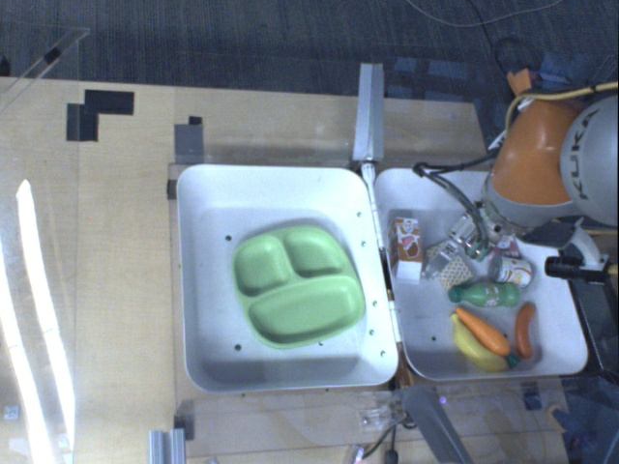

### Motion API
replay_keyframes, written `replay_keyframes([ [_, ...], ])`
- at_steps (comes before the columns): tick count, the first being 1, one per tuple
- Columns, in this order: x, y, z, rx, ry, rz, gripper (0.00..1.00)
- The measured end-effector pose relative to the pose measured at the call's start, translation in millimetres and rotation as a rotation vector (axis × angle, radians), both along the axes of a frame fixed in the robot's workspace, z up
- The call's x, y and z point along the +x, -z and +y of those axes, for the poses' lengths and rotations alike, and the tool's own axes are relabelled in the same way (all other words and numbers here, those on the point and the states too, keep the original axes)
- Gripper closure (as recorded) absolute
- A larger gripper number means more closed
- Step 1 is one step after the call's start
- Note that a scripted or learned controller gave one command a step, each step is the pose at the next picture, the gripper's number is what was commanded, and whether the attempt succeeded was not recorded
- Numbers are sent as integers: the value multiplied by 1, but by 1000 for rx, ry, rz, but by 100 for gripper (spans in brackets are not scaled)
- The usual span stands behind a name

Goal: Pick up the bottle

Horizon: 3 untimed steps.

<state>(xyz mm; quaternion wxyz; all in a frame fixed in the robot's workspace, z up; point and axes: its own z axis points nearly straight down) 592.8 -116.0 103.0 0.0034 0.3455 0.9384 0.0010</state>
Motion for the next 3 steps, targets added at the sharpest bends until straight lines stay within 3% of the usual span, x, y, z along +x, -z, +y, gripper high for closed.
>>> replay_keyframes([
  [1,-69,-17,-53,-3,-324,0,0],
  [2,-29,13,-87,-1,-4,-8,0],
  [3,-27,1,-86,-1,-9,-13,100],
])
